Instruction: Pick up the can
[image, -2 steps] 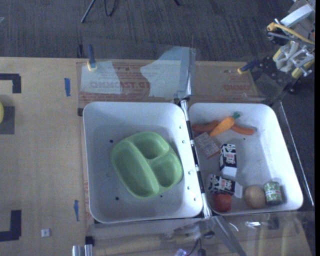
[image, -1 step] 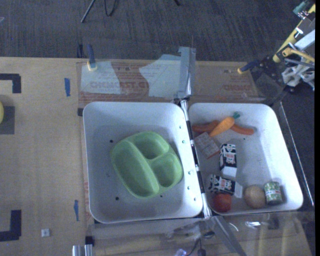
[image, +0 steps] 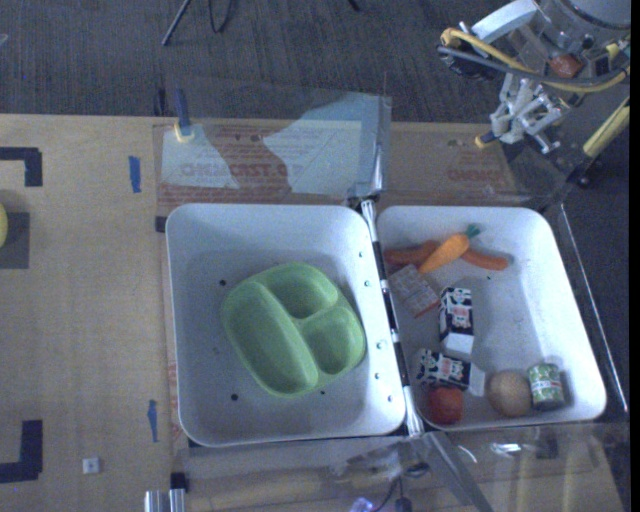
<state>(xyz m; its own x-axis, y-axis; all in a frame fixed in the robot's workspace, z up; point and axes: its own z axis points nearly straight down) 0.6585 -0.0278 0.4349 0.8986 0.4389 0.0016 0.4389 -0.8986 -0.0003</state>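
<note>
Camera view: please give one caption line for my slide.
Gripper above the right bin's far corner; green can in its near corner, beside a potato.

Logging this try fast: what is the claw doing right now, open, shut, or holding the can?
Claw: raised beyond the right bin's far corner, nothing between its fingers; open or shut cannot be told. Can sits in the bin.

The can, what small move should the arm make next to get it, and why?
Probably travel toward the right bin's near right corner: the end effector hangs beyond the bin's far edge, while the green can lies there beside a potato.
</note>
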